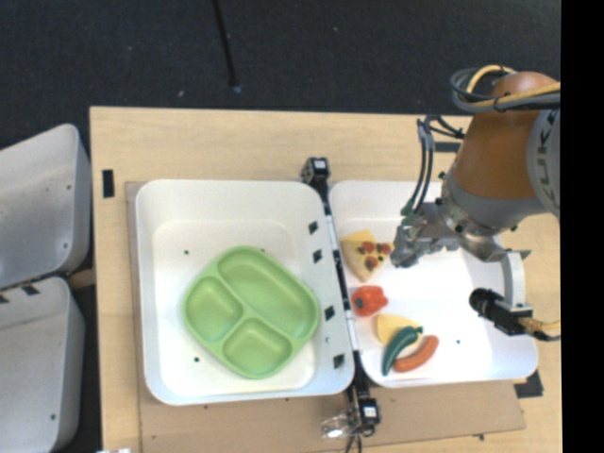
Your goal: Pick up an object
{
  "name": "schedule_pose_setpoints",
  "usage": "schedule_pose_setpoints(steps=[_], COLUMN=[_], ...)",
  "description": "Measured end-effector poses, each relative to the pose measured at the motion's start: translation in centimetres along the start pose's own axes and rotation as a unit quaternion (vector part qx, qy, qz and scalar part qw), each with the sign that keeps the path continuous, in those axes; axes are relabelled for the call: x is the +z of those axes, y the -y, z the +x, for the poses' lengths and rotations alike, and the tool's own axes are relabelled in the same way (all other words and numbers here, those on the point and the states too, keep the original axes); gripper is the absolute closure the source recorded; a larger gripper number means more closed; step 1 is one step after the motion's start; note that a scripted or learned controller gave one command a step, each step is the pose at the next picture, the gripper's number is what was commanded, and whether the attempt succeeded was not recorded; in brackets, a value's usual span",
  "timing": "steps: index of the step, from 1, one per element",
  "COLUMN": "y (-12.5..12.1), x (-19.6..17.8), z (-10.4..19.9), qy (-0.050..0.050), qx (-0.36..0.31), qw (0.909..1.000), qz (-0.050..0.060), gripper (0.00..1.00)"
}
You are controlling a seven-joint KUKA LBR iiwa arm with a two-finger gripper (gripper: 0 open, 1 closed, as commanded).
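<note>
The grey arm with its orange band enters from the right of the frame, and its two-finger gripper [408,251] hangs low in the right-hand white bin [472,366], just beside the yellow pizza-slice toy with red dots [363,253] near the bin's left wall. Whether the jaws are released or clenched I cannot tell — nothing visibly sits between them. Below the slice lie a red pepper-like toy [369,299], a pale yellow wedge [394,327], a green chilli shape [400,346] and an orange-red sausage [420,353]. The left bin [170,206] holds a green three-compartment plastic plate [250,311]. This looks like the approach step — next, the gripper must centre over the slice and close on it.
</note>
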State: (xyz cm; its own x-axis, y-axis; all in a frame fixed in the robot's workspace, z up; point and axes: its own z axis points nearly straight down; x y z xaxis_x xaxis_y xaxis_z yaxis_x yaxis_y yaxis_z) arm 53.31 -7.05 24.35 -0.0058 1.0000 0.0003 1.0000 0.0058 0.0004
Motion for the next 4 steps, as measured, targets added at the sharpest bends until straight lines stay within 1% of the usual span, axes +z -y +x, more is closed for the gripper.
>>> schedule_pose_setpoints(steps=[2, 3, 4], y=[0.2, 1.0, 0.9], x=[-1.6, -1.7, -1.7], z=[10.0, 14.4, 14.2], qy=[-0.001, -0.001, 0.000], qx=[-0.001, -0.001, 0.001], qw=[1.0000, 1.0000, 1.0000], qz=[-0.001, 0.001, 0.001], gripper=[1.00, 1.00, 0.00])
